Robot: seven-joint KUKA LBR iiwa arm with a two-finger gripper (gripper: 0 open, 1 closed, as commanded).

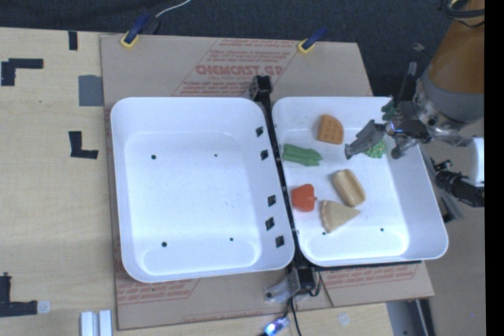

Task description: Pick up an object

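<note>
Wooden tabletop (47,169) carries two white bins – the right bin (409,224) holds toy foods. Hand (370,144) hangs over a green piece (376,148) – its spread I cannot tell.

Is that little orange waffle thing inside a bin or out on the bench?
Inside. The orange waffle piece lies flat on the floor of the right bin, near its far wall.

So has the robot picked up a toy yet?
Not yet, as far as I can see. The gripper has reached the right bin and sits at a small green toy by the far edge, but I can't tell if it's gripped. The waffle, green pod, tomato and breads lie untouched. Grabbing and lifting are left.
</note>
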